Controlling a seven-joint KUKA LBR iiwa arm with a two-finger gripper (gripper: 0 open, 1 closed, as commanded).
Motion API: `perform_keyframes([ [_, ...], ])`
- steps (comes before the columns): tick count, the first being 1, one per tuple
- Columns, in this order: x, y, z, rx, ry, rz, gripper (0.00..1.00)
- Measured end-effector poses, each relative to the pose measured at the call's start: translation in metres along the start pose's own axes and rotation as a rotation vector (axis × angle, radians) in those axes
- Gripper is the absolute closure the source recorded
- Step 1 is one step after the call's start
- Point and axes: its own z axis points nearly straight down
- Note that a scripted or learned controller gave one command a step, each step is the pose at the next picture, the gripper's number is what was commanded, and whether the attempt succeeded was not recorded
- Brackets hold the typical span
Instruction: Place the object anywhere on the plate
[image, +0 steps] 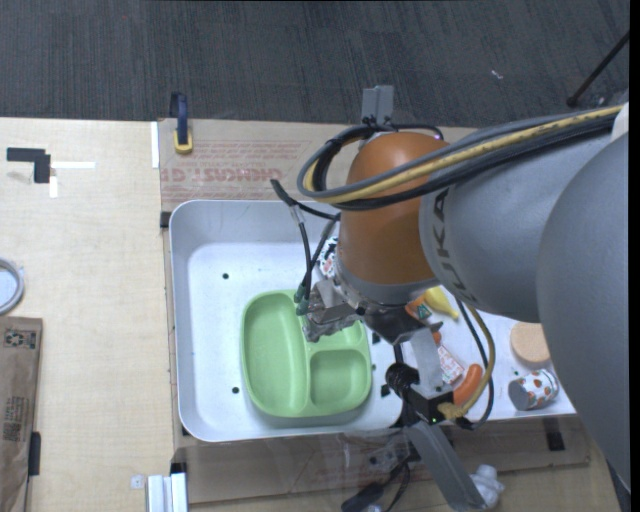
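Pale wooden bench (90, 230) is seen at frame left; the green plate (305, 355) lies in the white bin (200, 300), lower centre. The gripper (325, 310) hangs over the plate's upper edge; its hold cannot be told, nor the object seen. A release could miss the plate.

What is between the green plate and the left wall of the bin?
Just bare white bin floor lies between the green plate and the left wall, seen from above.

The green plate (300, 358), with its three sections, lies flat in the white bin (200, 300), directly beneath and left of the gripper (322, 318).
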Motion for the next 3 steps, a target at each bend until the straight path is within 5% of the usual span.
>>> perform_keyframes([
  [1,-0.081,-0.011,-0.004,-0.005,0.004,0.345,1.0],
  [2,-0.053,0.083,0.027,-0.005,0.003,0.275,1.0],
  [3,-0.053,0.01,-0.003,-0.008,0.005,0.208,1.0],
])
